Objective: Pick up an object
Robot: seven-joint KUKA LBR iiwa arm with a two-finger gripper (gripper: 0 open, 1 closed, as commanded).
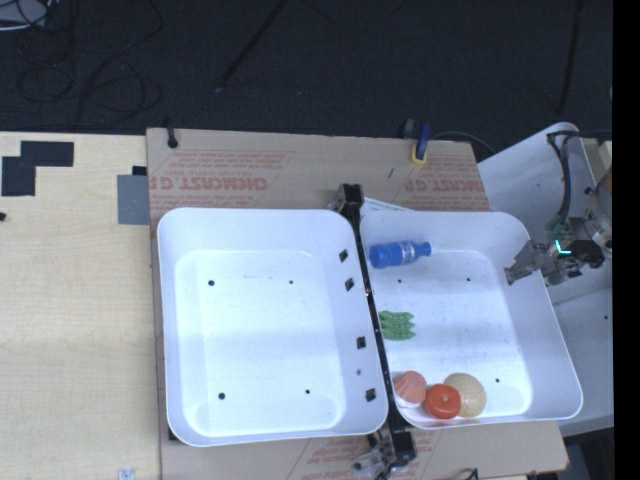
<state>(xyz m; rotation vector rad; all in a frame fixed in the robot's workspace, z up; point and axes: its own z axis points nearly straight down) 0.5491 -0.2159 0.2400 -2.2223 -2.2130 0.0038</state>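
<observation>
The right bin holds several objects. A blue bottle lies on its side at the bin's far left. A small green item rests by the left wall. In the near left corner sit a pink piece, a red round item and a pale yellow round item, all close together. My gripper hangs at the right rim of this bin, well apart from every object, with nothing seen in it.
The left bin stands beside the right one, with a black divider strip between them. Both rest on a cardboard sheet. A white cover lies under the arm at the right.
</observation>
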